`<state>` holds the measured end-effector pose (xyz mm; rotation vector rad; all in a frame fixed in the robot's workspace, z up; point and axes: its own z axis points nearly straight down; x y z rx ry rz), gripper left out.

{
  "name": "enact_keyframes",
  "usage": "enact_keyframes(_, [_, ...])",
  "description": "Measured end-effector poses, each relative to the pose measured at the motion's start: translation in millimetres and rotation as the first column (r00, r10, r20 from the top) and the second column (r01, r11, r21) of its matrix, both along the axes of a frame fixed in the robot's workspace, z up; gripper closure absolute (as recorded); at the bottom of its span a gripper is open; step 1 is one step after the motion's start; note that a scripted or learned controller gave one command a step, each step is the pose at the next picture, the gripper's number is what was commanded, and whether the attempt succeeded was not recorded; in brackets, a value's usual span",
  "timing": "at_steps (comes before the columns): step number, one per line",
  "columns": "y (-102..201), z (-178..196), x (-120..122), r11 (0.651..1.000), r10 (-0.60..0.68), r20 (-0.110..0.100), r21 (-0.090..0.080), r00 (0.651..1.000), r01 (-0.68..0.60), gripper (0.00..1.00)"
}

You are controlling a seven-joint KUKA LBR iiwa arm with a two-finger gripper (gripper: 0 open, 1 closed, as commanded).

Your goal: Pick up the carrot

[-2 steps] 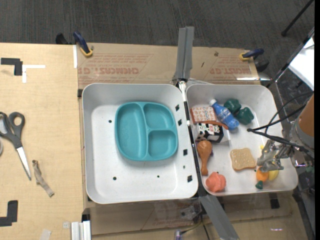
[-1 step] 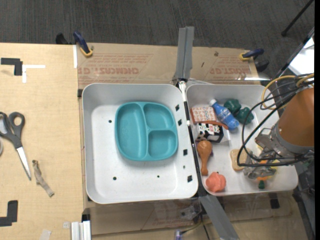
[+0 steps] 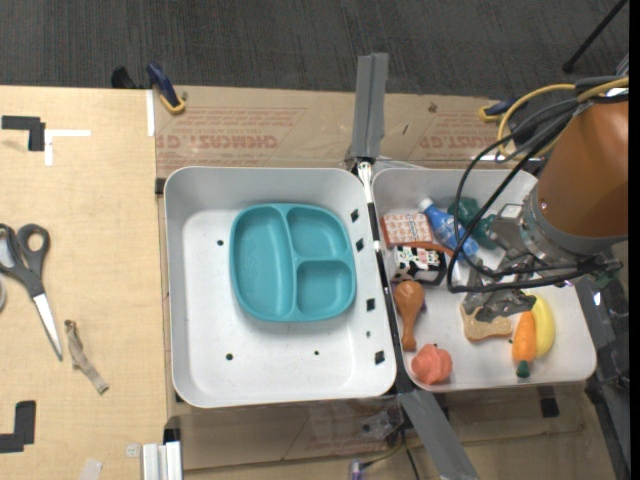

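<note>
My gripper (image 3: 503, 304) sits low over the right bin (image 3: 575, 373), just above a tan slice of toast (image 3: 482, 327). Cables and wrist hardware crowd the area, and I cannot tell how the gripper is set or whether it has anything in it.

The carrot (image 3: 523, 340) lies in the right bin near its front right corner, orange, with its green end pointing toward the front wall. It lies against a yellow banana (image 3: 542, 326) on its right side and just beside the toast on its left. The carrot rests on the bin floor, just to the right of and below my gripper.

Other contents of the right bin: a brown chicken drumstick (image 3: 408, 306) near the dividing wall, a pink-red rounded fruit (image 3: 432, 365) at the front, a red and white carton (image 3: 405, 230) toward the back, a small black and white box (image 3: 416, 260) beneath it, and a blue bottle (image 3: 441, 221) partly under my cables.

The left bin (image 3: 190, 298) holds a teal divided plate (image 3: 294, 262), three compartments, lying flat near the centre.

Outside the bins, scissors (image 3: 30, 278) lie on the bench (image 3: 80, 218) at the left edge.
</note>
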<state>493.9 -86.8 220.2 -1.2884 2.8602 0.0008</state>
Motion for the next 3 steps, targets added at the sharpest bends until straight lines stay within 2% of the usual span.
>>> enact_keyframes(1, [-96,35,22,0.982,0.190,0.001,0.000,0.982,-0.190,1.00])
enact_keyframes(2, [-96,35,22,0.982,0.190,0.000,0.000,0.982,-0.190,0.00])
enact_keyframes(3, [-115,-69,-12,0.985,0.174,-0.003,0.000,0.985,-0.174,0.00])
